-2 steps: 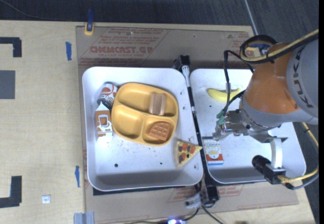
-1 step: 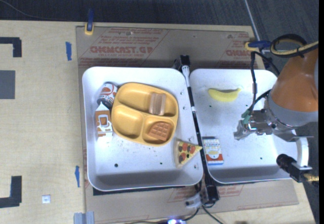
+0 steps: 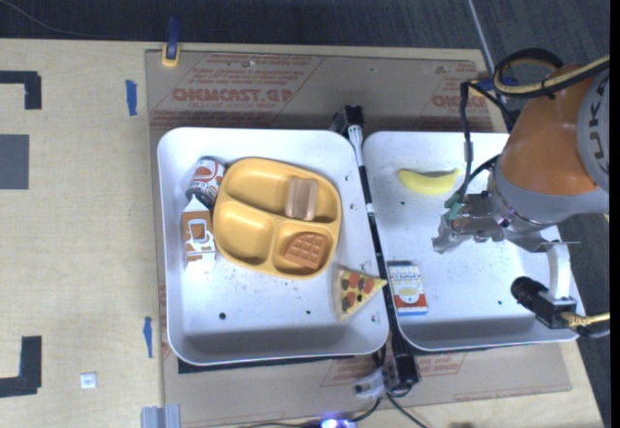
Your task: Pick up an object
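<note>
Gripper (image 3: 463,226) hovers right of centre, below the banana (image 3: 427,181); can't tell the jaws' state — nothing visibly picked up.

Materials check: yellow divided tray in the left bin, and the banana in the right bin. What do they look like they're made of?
Yellow divided tray: likely molded plastic; uniform colour, rounded compartment walls, soft sheen. Banana: probably a plastic toy; evenly yellow, smooth, no blemishes, though a real one can't be ruled out from this view.

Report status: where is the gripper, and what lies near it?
Gripper low over right bin, nothing seen between fingers. Banana just beyond it, small carton nearer front. Nothing blocking either.
</note>
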### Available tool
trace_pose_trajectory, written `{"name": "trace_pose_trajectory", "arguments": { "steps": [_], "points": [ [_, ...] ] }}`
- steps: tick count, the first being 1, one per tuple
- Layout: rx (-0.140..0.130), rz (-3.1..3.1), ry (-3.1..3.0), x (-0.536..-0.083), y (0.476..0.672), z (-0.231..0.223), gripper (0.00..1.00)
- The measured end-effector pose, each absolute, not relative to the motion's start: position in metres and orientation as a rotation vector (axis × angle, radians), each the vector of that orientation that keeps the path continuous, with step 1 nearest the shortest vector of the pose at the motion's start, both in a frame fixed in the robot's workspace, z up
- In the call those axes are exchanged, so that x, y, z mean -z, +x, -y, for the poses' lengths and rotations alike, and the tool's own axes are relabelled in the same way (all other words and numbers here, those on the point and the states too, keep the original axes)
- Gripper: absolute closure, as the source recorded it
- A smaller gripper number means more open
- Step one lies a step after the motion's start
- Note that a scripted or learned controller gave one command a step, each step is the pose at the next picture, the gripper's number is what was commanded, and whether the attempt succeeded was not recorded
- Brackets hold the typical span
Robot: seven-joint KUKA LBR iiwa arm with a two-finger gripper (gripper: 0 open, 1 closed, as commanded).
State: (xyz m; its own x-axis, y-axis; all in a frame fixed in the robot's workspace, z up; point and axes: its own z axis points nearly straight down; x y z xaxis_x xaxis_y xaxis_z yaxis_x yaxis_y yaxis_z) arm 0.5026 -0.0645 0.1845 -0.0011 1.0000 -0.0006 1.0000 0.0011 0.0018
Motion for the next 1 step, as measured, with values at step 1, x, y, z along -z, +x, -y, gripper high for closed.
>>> {"name": "trace_pose_trajectory", "arguments": {
  "steps": [1],
  "points": [
    [-0.001, -2.222, 2.219, -0.1846, 0.5026, 0.0647, 0.0]
  ]
}}
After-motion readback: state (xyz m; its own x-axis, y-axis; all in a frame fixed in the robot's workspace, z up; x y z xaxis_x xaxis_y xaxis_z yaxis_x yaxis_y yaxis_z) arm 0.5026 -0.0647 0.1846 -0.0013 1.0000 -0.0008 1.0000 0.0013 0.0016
